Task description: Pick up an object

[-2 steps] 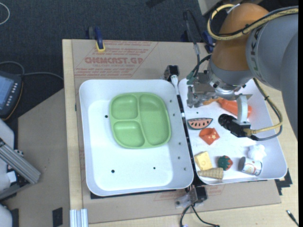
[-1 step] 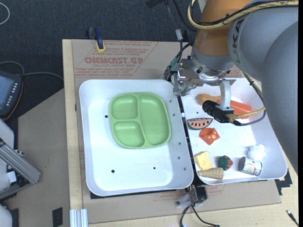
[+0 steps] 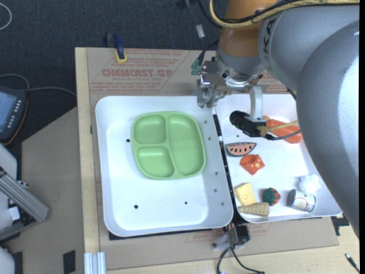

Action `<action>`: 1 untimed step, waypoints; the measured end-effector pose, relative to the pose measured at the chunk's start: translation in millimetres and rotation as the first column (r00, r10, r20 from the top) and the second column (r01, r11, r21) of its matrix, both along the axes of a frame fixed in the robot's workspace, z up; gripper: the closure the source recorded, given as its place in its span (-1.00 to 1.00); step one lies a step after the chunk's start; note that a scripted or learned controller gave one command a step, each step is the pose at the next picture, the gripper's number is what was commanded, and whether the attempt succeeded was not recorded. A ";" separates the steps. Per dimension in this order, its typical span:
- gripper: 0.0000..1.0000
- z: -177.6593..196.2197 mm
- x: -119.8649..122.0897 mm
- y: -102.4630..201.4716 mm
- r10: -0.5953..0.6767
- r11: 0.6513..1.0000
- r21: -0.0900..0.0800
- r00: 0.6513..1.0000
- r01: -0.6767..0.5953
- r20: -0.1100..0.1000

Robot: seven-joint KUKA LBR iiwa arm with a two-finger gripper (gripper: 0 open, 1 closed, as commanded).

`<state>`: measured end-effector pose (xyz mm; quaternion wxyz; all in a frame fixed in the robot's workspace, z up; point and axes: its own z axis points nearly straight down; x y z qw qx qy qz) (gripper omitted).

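My gripper [image 3: 206, 97] hangs over the far edge of the bench, just above the divider between the two bins and beyond the far right corner of the left bin [image 3: 108, 153]. A green divided plate [image 3: 169, 145] lies in that bin. In the right bin [image 3: 285, 167] lie an orange carrot-like piece [image 3: 283, 129], a watermelon slice [image 3: 240, 148], a red wedge [image 3: 252, 163], a yellow cheese block [image 3: 245, 193], an ice-cream cone [image 3: 254, 210], a strawberry [image 3: 271, 196], a small can [image 3: 301, 201] and a white lump [image 3: 309, 182]. Nothing hangs below the gripper.
The grey arm covers the right bin's far right corner. A cardboard sheet [image 3: 137, 70] lies behind the bins, with a blue and yellow clamp [image 3: 119, 47] on its far edge. A black strip [image 3: 219, 147] runs between the bins.
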<state>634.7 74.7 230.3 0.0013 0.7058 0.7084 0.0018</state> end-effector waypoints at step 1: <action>1.00 4.2 8.4 3.9 -0.003 1.000 -0.002 1.000 0.003 0.000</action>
